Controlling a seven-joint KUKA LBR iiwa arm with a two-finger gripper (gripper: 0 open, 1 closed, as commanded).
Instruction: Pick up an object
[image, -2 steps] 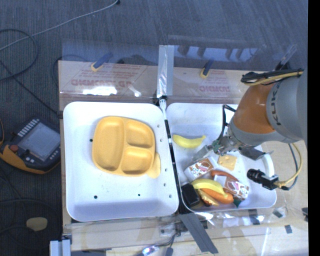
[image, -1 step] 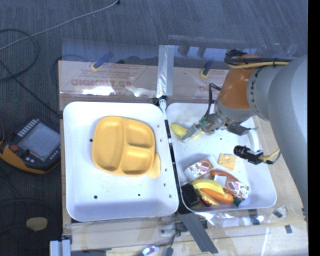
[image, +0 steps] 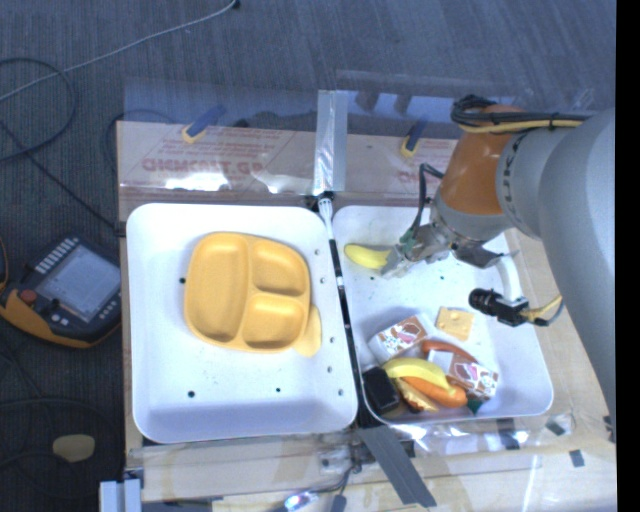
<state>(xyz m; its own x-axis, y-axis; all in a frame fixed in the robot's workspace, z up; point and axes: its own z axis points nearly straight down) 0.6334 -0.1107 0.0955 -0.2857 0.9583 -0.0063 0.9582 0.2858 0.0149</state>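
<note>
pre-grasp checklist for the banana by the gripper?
1. Gripper at the yellow banana in the right bin: ok, right beside its end.
2. Banana between fingers: cannot tell.
3. Space around that banana: ok, bare floor around it.
4. Clutter pile away from target: ok, at the near side.
5. Divider wall clearance: not ok, banana lies close to it.
6. Yellow divided tray out of path: ok, left bin.

The arm (image: 560, 170) runs off the right edge, its base cut away. Beside the banana (image: 366, 257), the gripper (image: 400, 258) is too blurred to read. Below the banana, the heap of packets (image: 430, 372) overlaps, labels illegible.
</note>
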